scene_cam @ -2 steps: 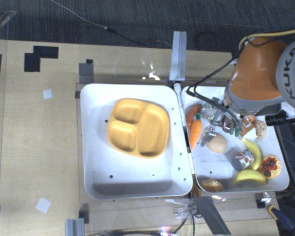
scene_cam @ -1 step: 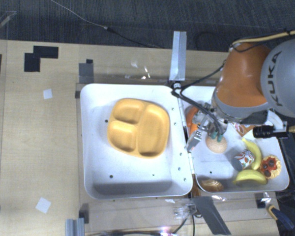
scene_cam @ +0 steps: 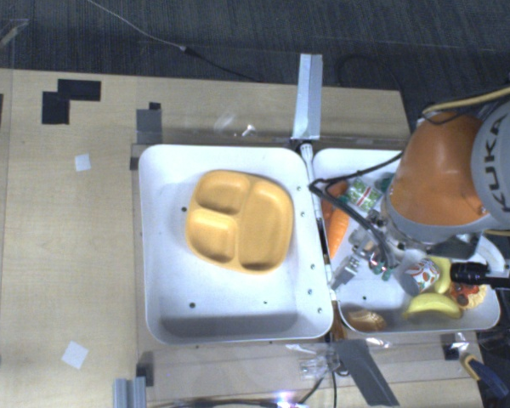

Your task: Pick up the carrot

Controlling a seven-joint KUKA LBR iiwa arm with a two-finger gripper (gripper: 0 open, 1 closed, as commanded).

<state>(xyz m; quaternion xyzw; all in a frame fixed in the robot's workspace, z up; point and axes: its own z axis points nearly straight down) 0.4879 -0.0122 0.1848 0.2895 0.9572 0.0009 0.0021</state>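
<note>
The carrot [scene_cam: 335,223] is an orange tapered piece lying lengthwise along the left wall of the right bin [scene_cam: 486,316], near the divider. My gripper [scene_cam: 354,265] hangs low in that bin, just right of and slightly in front of the carrot's near end. The grey arm with its orange band [scene_cam: 433,177] covers much of the bin's middle and back. I see nothing held in the gripper.
The left bin [scene_cam: 166,313] holds a yellow divided plate [scene_cam: 238,219]. In the right bin lie a banana [scene_cam: 433,304], a green-labelled packet [scene_cam: 362,195] behind the carrot, a brown piece [scene_cam: 365,319] at the front wall and small colourful items [scene_cam: 425,274] beside the banana.
</note>
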